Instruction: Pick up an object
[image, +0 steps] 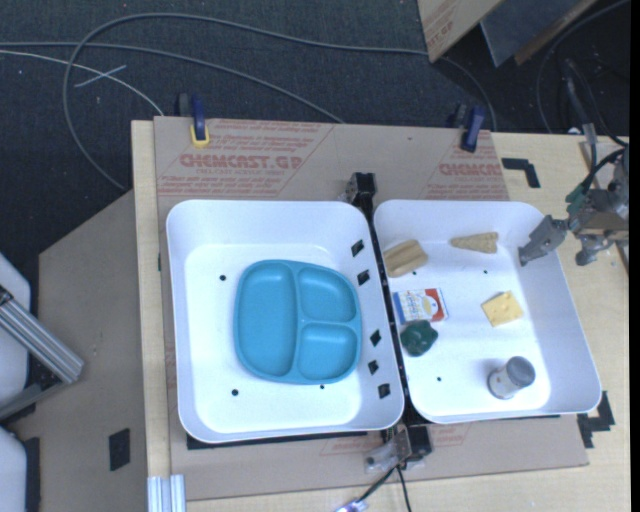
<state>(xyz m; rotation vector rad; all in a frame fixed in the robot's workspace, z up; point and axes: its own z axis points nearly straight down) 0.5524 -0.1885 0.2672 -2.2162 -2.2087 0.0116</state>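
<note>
The gripper (545, 240) hangs over the right bin's (570, 340) far right rim; its finger spread cannot be told, and nothing shows between them.

1. Dark carpet floor (80, 130) with thin grey cables (110, 45) looping across
2. Pale wood worktop (100, 300), blue clamps (199, 120) at its far edge
3. Cardboard box (455, 20) top right

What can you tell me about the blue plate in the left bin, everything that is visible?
The blue plate is a light blue, rounded-square dish, apparently plastic, split by raised ridges into three compartments: one long one on the view's left and two smaller ones on the right. It lies flat and upright near the middle of the left bin, touching only the bin floor.
</note>
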